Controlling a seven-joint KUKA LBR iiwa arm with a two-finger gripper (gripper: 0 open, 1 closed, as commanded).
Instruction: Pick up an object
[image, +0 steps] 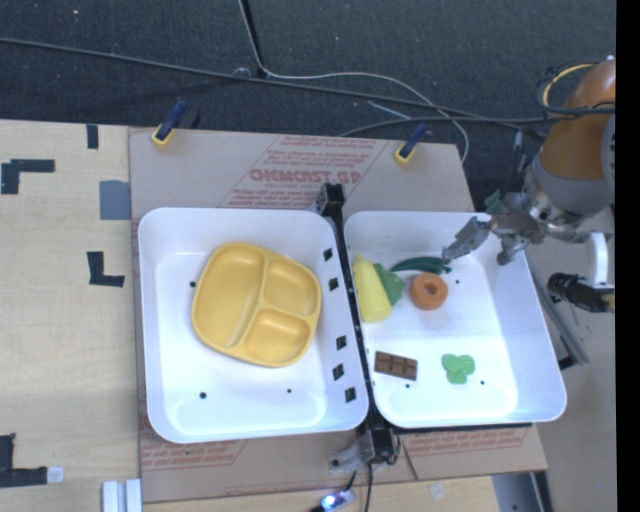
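Note:
The right bin (520, 340) holds a yellow corn cob (368, 290), a dark green pepper-like piece (417, 265), an orange ring (430, 291), a brown chocolate bar (395, 366) and a small green broccoli piece (459, 368). My gripper (487, 247) hovers over the bin's upper right part, up and to the right of the orange ring. Its fingers are spread open with nothing between them; the left fingertip (452, 252) is near the green piece's right end.
A yellow divided plate (258, 302) lies in the left bin (160, 330). A black divider with clips (345, 330) runs between the bins. Cables cross the dark floor at the top, and two yellow-blue clamps (168, 125) hold the cardboard's far edge.

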